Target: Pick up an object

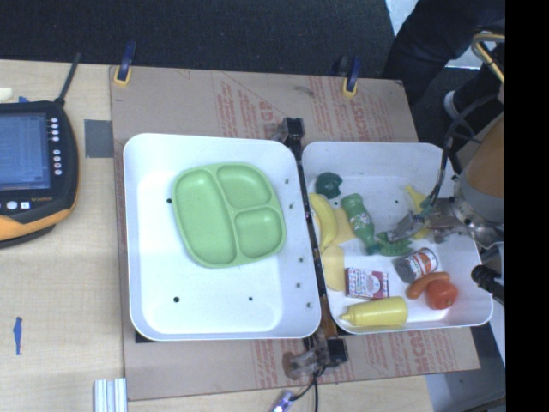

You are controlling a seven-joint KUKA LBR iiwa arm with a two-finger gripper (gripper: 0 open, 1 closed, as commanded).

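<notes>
- So far nothing looks lifted: the left bin [146,230] holds a green divided plate [229,214], and the right bin [377,157] holds toy food, including a green bottle [358,220], all resting.
- Arm [485,174] reaches in low; gripper [418,224] just beside the bottle, finger state unclear.

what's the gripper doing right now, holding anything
Gripper: low in the right bin, beside the green bottle; whether it is open, shut or holding something cannot be told.

Fixed overhead slant on both bins [137,230]
</notes>
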